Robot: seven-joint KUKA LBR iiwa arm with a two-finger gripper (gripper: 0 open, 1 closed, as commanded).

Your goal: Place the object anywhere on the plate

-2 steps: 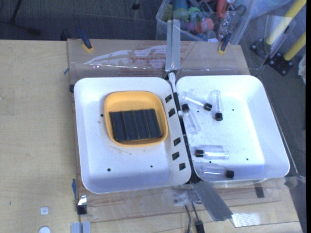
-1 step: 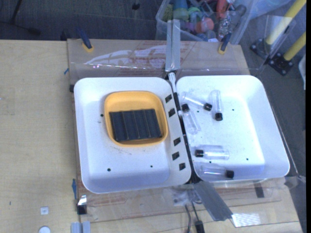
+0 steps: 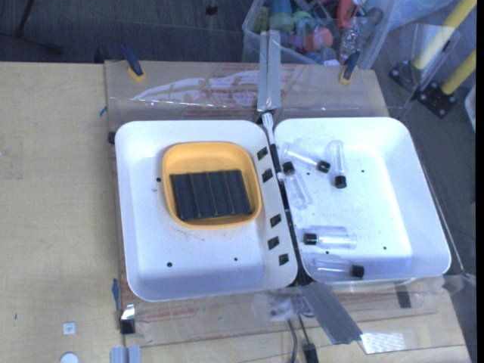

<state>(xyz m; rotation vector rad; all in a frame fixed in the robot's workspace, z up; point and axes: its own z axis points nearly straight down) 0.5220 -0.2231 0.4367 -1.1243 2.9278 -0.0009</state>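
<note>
A yellow square plate lies in the left white bin, toward its back. A dark grey ridged block rests flat on the plate and covers most of its floor. In the right white bin lie several clear vials with black caps: one near the back, one beside it on the left, one at the front and one against the front wall.
The bins meet at a raised middle wall with black tabs. Behind them a metal strip stands over taped cardboard. A clear box of colourful items sits at the back. The wooden benchtop spreads out on the left.
</note>
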